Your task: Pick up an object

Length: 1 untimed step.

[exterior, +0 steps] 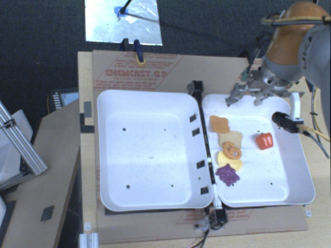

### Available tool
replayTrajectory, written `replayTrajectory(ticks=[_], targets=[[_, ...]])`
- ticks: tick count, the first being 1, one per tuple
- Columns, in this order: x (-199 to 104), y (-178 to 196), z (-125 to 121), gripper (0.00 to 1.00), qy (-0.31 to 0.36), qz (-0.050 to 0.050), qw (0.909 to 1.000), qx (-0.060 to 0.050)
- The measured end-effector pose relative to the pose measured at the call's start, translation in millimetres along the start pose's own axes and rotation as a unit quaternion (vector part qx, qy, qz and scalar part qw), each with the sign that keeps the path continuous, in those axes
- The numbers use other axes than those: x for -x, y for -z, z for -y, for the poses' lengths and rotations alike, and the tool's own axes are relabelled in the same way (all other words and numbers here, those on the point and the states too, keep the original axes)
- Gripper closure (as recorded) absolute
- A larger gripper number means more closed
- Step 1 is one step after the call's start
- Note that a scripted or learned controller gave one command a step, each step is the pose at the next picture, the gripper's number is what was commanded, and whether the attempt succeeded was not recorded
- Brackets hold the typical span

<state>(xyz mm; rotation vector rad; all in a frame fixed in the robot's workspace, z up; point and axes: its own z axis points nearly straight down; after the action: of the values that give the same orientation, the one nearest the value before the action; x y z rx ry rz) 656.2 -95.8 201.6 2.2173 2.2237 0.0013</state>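
gripper (244, 98) open above right bin's (297, 187) far rim.

— What's lying in the right-hand bin (297, 182)?
— Middle right of frame: an orange slab (219, 124), a tan piece (231, 138), a small pretzel-like ring (232, 151), a yellow piece (229, 161), a purple cluster (227, 175).
— And apart?
— A red pepper (264, 140), further right.

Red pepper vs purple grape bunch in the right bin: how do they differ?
The red pepper is smooth and glossy; the purple grape bunch is bumpy and matte. The pepper sits alone near the bin's right side; the grapes touch the yellow piece in the middle cluster. Both lie in the right bin, apart from the gripper.
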Motion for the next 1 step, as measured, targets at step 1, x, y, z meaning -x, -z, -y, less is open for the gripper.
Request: replayTrajectory(ticks=[1], targets=[[13.4,-67.6,54.9,0.00,-0.002,-0.001,1.0000,-0.004]])
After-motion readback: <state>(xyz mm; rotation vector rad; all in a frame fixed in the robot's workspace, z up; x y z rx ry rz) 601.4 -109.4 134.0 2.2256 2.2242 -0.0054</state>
